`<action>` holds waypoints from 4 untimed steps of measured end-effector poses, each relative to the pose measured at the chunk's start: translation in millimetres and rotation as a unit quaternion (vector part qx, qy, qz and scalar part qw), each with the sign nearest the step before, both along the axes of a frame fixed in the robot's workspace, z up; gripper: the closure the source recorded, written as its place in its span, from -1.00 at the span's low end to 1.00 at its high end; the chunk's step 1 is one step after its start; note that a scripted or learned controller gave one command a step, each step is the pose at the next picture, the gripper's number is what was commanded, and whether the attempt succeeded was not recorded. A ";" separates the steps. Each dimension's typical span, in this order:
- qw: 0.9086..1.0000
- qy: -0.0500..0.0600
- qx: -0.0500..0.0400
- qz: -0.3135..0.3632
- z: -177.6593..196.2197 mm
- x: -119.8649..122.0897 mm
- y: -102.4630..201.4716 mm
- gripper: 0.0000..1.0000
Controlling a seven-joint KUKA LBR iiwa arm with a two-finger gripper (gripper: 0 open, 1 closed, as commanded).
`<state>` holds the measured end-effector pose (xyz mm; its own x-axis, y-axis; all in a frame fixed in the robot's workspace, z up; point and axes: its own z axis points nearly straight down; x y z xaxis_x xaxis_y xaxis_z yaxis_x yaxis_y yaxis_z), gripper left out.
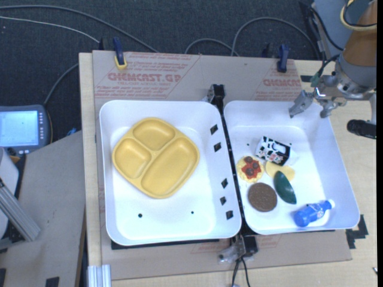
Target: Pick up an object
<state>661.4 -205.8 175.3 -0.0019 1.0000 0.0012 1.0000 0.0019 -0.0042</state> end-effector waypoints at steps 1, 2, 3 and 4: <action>1.000 0.000 0.000 0.000 -61.8 1.4 4.0 -1.00; 1.000 0.000 0.000 0.000 -91.2 1.5 4.9 -1.00; 1.000 -0.002 -0.001 0.001 -77.6 3.0 4.8 1.00; 1.000 -0.005 -0.001 0.000 -32.5 4.7 8.4 1.00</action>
